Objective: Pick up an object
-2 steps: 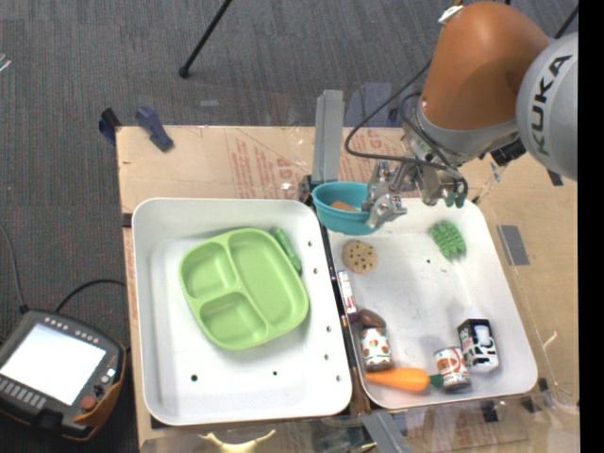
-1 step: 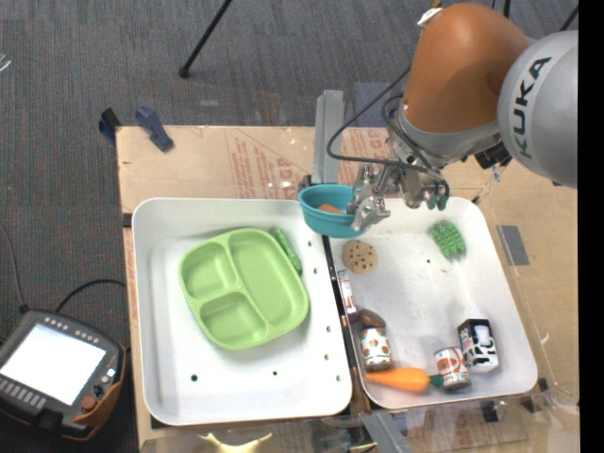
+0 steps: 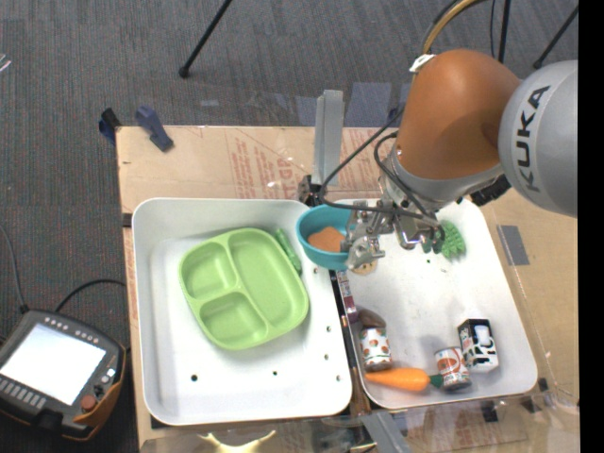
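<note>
Camera view: grey arm with orange band (image 3: 453, 121) reaching in from right, wrist over top-left corner of right bin (image 3: 491, 281). Jaws (image 3: 366, 243) low at that bin's left edge, just beside teal bowl (image 3: 323, 237) holding something orange-brown. Bowl sitting across the divide between the two bins, touching top-right rim of left bin (image 3: 151, 300). How far open the jaws stand: cannot tell, metal parts too cluttered and small; nothing clearly seen between them. Small pale object under the jaws, too blurred to name.

Other candidates: green brush-like item (image 3: 453, 242) just right of the wrist, partly hidden. Along lower edge of right bin: brown can (image 3: 375, 344), carrot (image 3: 401, 378) touching or nearly touching it, second can (image 3: 453, 368) at carrot's leafy end, black-and-white can (image 3: 479, 343) just beside that. Green divided plate (image 3: 243, 286) alone in left bin, tilted in plan.

Likely risks: closing on bowl rim and tipping it, spilling contents or dragging bowl off the bin edges. Fingers catching the bin wall instead of an object, so an empty close. Bowl wall curved and smooth, likely slip on lift. Cable near wrist possibly snagging the upright grey post (image 3: 328, 140) behind the bowl. Cans round, prone to roll if nudged.
</note>
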`<state>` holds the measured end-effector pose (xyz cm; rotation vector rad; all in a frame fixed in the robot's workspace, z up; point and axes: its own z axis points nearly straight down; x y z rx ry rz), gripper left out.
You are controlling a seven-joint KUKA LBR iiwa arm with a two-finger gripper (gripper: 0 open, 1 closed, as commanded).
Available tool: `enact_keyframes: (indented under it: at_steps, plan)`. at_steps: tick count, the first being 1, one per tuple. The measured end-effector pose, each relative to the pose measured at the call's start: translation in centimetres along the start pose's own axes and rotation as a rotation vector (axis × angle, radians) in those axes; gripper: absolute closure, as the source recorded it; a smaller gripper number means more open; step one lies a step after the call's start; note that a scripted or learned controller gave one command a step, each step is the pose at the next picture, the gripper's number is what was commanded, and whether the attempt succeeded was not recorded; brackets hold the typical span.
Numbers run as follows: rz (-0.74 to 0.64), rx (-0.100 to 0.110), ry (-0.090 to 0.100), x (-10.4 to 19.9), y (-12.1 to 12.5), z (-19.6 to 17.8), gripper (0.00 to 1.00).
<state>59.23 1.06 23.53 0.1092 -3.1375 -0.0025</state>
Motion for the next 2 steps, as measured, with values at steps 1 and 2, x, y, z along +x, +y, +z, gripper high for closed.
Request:
enact_keyframes:
  at_steps: [1,2]
  plan:
    - [0.057,0.0,-0.002,-4.1,4.6,-1.8,1.0]
    - [-0.056,0.0,-0.003,-5.6,10.9,-3.0,1.0]
